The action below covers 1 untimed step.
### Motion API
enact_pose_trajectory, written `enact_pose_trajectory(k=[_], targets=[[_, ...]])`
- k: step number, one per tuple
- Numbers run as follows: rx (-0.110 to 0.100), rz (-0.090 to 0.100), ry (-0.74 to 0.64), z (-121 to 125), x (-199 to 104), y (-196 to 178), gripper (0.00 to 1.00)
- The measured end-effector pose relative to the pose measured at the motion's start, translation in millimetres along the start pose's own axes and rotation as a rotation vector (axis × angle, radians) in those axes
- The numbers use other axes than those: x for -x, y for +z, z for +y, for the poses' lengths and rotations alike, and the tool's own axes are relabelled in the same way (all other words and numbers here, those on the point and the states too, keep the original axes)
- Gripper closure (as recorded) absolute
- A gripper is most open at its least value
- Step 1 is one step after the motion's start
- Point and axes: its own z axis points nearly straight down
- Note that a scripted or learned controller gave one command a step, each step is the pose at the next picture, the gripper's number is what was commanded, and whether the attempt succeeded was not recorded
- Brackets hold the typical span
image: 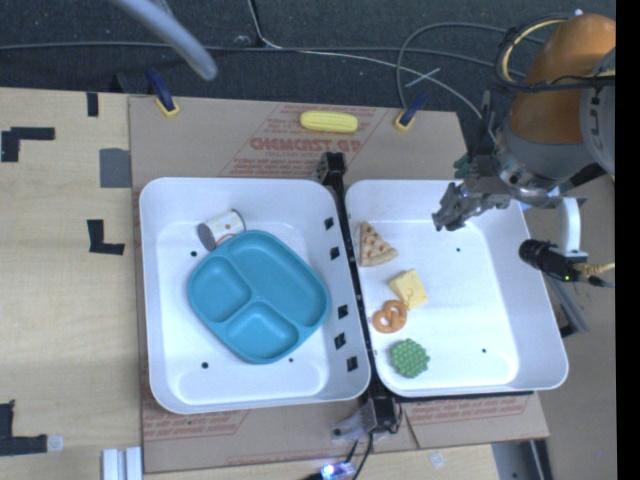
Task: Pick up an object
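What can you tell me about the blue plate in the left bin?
The blue plate is a rounded-square tray, plastic by its look, moulded into three compartments. It lies flat, turned at an angle, on the floor of the left bin. A small cup lies on its side by the plate's upper-left edge. Nothing lies in the compartments.

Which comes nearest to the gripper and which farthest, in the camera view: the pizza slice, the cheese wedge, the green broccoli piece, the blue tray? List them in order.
Measured from the gripper, over the right bin's upper edge:
1. Pizza slice, right bin, upper left.
2. Cheese wedge, right bin, middle left.
3. Green broccoli piece, right bin, lower left.
4. Blue tray, left bin, across the divider.
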Motion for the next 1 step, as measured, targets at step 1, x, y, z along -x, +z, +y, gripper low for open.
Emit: enact_pose_trajectory(k=[1], targets=[[0.0,-0.001,0.0,-2.7,-49.1,14.9,1.0]])
